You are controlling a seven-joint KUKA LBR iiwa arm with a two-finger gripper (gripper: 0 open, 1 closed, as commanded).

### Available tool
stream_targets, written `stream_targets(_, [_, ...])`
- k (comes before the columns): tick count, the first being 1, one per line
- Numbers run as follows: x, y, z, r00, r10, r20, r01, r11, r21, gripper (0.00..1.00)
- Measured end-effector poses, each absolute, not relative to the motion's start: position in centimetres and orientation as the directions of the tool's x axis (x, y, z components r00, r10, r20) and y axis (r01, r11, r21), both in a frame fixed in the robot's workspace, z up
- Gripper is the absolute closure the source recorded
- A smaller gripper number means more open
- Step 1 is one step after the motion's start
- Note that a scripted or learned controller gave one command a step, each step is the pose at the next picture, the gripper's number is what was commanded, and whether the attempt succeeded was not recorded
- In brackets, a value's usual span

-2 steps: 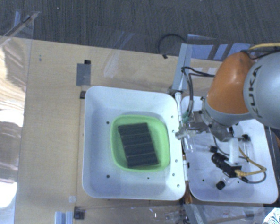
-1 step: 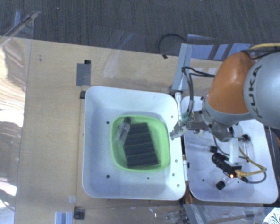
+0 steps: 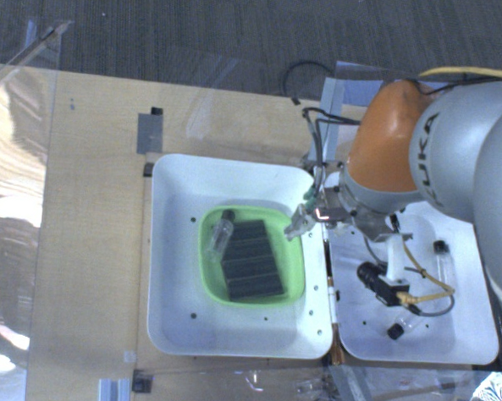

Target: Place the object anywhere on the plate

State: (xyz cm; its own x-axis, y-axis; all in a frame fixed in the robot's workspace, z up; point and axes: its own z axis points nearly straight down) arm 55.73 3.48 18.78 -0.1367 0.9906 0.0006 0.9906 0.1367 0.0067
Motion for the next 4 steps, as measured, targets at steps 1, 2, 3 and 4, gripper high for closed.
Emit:
stream_targets(1, [58.4, -0.7, 18.6, -0.120, 0.993, -0.001, 0.993, 0.120, 0.007, 0.00])
stream_targets(2, [58.3, 1.7, 20.7, -0.097, 0.995, 0.000, 0.995, 0.097, 0.007, 0.00])
stream_targets(3, [59.7, -5.0, 18.5, -0.056, 0.998, -0.002, 0.998, 0.056, 0.007, 0.00])
stream_targets(4, [58.7, -10.0, 22.6, -0.174, 0.985, -0.004, 0.985, 0.174, 0.010, 0.00])
